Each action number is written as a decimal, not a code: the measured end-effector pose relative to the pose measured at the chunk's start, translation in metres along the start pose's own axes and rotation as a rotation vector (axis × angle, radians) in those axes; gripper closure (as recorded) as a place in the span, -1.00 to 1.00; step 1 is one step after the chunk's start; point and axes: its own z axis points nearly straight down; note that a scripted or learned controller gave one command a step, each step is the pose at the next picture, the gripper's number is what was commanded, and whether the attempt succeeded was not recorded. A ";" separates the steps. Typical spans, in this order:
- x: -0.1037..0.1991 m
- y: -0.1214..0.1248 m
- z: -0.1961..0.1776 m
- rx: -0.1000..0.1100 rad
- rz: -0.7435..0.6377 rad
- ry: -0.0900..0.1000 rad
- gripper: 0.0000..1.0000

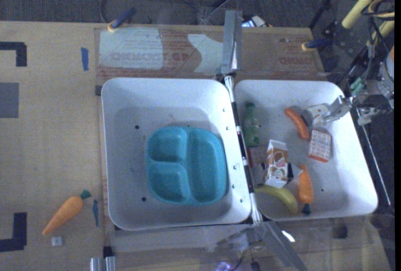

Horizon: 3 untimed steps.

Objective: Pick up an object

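The pincer [321, 114] hangs over the far side of the right bin [363, 191], just right of an orange sausage [297, 122]; whether it is apart or together I cannot tell. A small carton [319, 144], milk carton [277, 163], banana [279, 198], carrot [305, 188] and green bottle [251, 124] also lie in that bin, while a blue divided tray [187, 165] sits in the left bin [119, 101].

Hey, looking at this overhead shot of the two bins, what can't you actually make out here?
- Gripper: its fingers are too small and blurred in the camera view to tell their state.
- Small carton and red packet: the print is too blurred to read.
- Green bottle: it lies against the right bin's wall, label illegible.
- Arm: mostly cut off by the right edge.
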 end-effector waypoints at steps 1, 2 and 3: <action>0.020 0.055 0.158 -0.002 -0.063 -0.001 -1.00; 0.018 0.056 0.148 -0.006 -0.060 -0.001 1.00; 0.118 0.083 0.026 -0.004 -0.208 -0.001 1.00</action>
